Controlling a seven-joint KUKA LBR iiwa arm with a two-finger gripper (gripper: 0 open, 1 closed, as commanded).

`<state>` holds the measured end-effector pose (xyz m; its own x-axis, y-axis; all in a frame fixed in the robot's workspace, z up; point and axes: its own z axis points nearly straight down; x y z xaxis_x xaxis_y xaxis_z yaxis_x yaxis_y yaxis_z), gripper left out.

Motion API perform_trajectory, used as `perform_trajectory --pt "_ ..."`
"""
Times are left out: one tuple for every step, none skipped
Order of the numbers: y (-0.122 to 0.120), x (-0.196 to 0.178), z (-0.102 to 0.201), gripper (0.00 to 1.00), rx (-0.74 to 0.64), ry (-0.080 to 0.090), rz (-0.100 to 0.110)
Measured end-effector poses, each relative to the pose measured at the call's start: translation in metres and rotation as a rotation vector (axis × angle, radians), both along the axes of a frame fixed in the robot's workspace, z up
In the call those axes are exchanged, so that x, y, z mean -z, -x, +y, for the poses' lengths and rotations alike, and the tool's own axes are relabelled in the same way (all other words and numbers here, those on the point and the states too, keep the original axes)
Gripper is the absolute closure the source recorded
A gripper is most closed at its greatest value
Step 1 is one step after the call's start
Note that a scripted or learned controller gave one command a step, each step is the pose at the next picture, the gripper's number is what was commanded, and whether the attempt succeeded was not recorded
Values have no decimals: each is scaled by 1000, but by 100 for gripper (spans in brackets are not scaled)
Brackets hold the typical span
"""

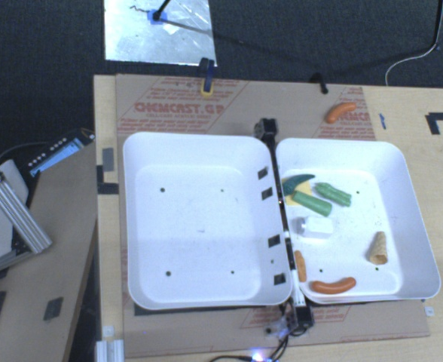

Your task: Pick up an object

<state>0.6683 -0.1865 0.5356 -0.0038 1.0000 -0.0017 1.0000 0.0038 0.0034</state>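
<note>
Nearest the camera, the right bin (413, 202) holds an orange sausage-shaped piece (333, 285) lying along its front wall, with a smaller orange piece (300, 265) just beside the divider between the bins. A tan cone (377, 248) rests further right, apart from both. Toward the middle of this bin sits a white block (314, 227), pale against the floor and hard to outline. Behind it lie two green cylinders (322, 197) side by side, touching a yellow piece (299, 196) and a dark green curved piece (296, 181) close to the divider. The left bin (199, 221) shows bare white floor with a few small dark dots. Farther back, on the cardboard-covered surface (176, 104), another orange sausage (340, 111) lies outside the bins, beyond the right bin's far rim. The pincer's state cannot be told.
</note>
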Motion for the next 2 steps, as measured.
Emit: perform_trajectory --pt "0 0 4 100 0 0 0" --pt "0 0 10 100 0 0 1"
